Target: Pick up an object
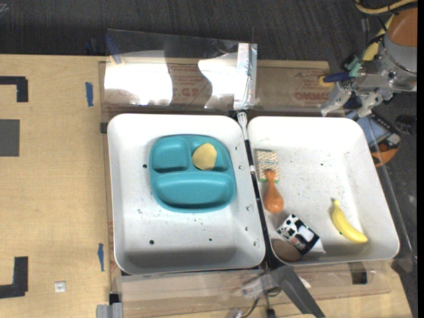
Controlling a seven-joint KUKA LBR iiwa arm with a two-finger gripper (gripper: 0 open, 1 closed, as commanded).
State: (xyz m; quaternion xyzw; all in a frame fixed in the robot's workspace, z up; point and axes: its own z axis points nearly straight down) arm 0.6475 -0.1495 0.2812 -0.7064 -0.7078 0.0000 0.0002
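Note:
The right bin (344,138) holds a yellow banana (348,224) near its front right. An orange drumstick-shaped toy (272,195) lies by the bin's left wall, with a small patterned pad (266,159) just behind it. A black-and-white cow-patterned box (297,234) rests at the front over a brown round piece (283,249). In the left bin (126,197) a teal divided plate (189,191) carries a yellow lemon-like ball (205,156) in its back right compartment. My gripper (350,105) hangs open past the right bin's back right corner, holding nothing.
A clear plastic sheet (179,78) with a foil strip stands behind the left bin. Cardboard (291,85) lies behind the right bin. Cables and blue-tagged parts cluster around the arm at the top right. Wooden bench surface stretches to the left.

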